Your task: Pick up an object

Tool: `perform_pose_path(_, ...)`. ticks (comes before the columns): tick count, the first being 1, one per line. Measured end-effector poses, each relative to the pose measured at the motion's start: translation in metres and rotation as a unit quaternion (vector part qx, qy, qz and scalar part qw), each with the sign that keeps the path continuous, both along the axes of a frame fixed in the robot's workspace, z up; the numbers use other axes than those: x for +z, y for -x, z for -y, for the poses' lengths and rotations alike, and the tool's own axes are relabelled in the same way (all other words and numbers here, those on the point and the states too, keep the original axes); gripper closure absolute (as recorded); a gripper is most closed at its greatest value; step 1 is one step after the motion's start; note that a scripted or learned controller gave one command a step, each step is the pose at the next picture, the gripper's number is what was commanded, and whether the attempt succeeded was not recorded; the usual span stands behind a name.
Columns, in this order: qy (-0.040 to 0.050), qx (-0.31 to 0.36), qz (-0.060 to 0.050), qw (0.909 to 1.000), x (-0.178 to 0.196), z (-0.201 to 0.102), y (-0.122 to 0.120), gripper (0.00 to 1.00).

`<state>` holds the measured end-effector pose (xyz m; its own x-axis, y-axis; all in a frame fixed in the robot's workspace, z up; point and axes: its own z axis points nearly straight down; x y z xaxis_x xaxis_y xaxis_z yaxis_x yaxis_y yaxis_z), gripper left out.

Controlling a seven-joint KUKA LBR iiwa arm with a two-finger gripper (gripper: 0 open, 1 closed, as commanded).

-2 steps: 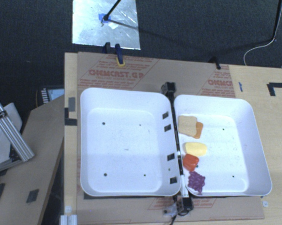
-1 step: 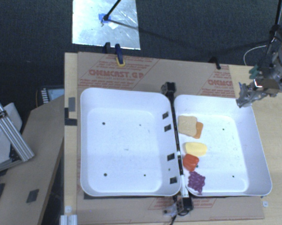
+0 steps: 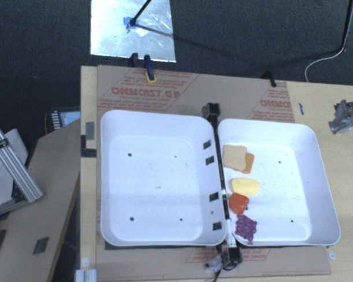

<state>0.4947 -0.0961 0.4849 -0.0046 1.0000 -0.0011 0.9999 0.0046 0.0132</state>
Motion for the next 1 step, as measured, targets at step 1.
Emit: perform_pose_path(1,-0.0017,0.003,-0.012,0.9999,-0.1311,-0.0721,0.009,1.0)
